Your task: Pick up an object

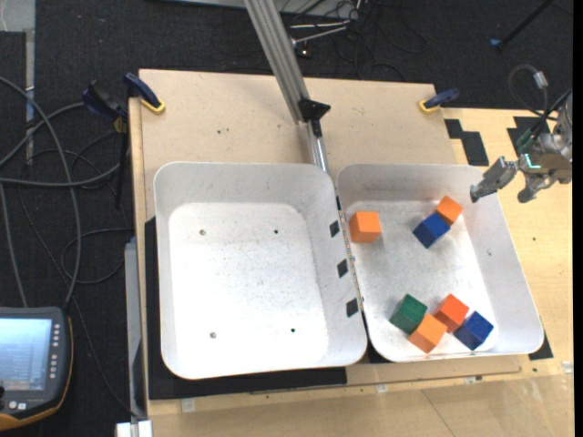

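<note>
Jaws [510, 183] spread over right bin [510, 271] of colored blocks [435, 320].

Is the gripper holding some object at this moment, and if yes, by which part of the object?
Nothing is held. The gripper is open above the right bin's far right rim, with nothing between its fingers. All the blocks lie in that bin.

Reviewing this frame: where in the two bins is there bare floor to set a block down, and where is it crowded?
The left bin has bare floor throughout. In the right bin, bare floor lies between the lone orange block and the green block. The near right corner is crowded, around the blue block.
</note>
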`<state>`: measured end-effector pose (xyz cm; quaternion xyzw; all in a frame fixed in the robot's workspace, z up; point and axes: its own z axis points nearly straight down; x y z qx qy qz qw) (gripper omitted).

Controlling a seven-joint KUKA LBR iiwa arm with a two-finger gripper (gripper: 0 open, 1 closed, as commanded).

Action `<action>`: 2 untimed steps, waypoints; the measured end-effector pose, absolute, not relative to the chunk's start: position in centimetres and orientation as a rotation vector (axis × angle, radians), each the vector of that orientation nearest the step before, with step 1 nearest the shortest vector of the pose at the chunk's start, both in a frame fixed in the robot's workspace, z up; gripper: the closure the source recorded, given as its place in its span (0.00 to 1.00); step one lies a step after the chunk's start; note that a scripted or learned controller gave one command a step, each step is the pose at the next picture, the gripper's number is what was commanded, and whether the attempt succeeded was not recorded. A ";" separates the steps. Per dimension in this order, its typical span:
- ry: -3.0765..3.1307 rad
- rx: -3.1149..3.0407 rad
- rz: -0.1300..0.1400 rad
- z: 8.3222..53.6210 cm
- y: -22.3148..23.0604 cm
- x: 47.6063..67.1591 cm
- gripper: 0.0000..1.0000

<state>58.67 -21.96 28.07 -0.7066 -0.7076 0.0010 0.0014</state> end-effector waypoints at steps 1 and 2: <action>-2.225 -2.218 0.001 28.3 -21.9 58.7 0.00; -2.220 -2.219 0.004 24.0 -21.8 58.7 0.00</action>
